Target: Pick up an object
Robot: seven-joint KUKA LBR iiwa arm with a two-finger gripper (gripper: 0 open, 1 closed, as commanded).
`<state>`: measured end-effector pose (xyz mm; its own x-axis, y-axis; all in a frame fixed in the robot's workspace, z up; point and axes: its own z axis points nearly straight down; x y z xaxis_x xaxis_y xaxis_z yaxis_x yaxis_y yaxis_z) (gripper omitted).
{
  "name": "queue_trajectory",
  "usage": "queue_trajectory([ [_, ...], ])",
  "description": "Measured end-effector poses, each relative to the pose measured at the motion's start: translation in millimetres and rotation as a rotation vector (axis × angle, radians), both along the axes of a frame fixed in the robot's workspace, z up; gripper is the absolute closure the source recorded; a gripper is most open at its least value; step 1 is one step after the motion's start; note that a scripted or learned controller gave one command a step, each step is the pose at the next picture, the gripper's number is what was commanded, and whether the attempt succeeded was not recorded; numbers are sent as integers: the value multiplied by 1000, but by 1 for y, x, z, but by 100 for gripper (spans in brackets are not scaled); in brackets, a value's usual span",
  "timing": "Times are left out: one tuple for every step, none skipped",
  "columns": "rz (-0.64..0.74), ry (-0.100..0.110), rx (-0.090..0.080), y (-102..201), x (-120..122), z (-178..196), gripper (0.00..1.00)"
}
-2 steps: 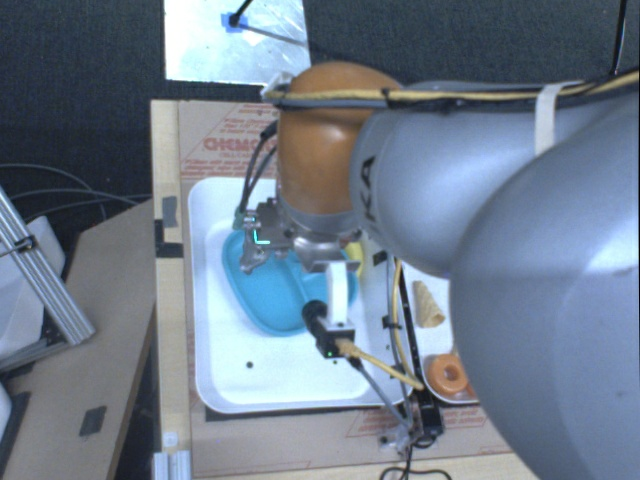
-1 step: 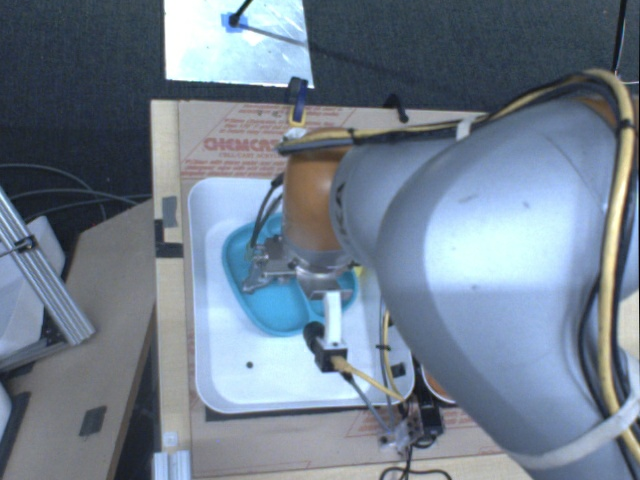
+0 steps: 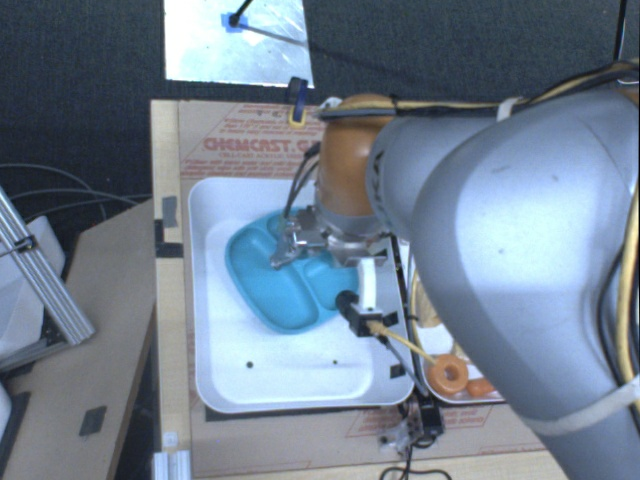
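A blue shallow dish-like object (image 3: 272,290) lies in the left white bin (image 3: 290,388), toward its upper middle. My gripper (image 3: 289,247) reaches down from the orange-banded wrist onto the dish's upper right part, and its tip is seen against the blue surface. The wrist and arm body hide the dish's right edge. Whether the gripper holds the dish cannot be seen from this angle.
The big grey arm covers most of the right bin. At that bin's near corner an orange ring (image 3: 447,375) and another orange piece (image 3: 482,389) peek out. Cardboard (image 3: 240,143) lies under the bins. A silver panel (image 3: 235,28) sits behind the bench.
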<state>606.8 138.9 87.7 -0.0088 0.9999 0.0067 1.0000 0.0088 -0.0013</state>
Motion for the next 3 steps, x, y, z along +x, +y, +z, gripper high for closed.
queue_trajectory([
  [-19,-26,-40,-80,28,46,0],
  [-20,-28,-40,-80,27,44,0],
  [-21,-28,-39,-79,28,45,0],
])
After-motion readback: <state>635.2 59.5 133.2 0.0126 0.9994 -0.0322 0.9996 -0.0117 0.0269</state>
